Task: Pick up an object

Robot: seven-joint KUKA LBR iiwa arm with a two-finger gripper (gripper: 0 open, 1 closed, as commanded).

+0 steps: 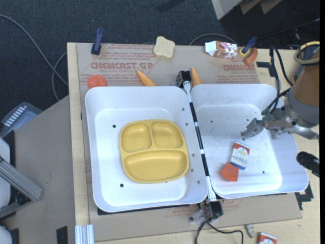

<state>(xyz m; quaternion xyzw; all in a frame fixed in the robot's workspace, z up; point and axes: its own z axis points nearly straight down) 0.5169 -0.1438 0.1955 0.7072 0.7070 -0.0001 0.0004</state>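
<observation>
I have the gripper point(252, 130) in the right bin point(223, 93), toward the right-centre of the frame, its fingers reaching left from the wrist. They look slightly parted with nothing between them, so I read the claw as open and empty. The nearest things to take are the small carton point(239, 155) and the orange block point(229, 173), both lower in the frame and a little left of the fingertips, near but apart from them. The carton lies with its long axis running roughly up-down in the frame, tilted a bit; the block touches or nearly touches its lower left corner. The yellow tray point(153, 150) in the left bin point(101, 136) is well apart. As I judge it, the move is down-frame and slightly left.
</observation>
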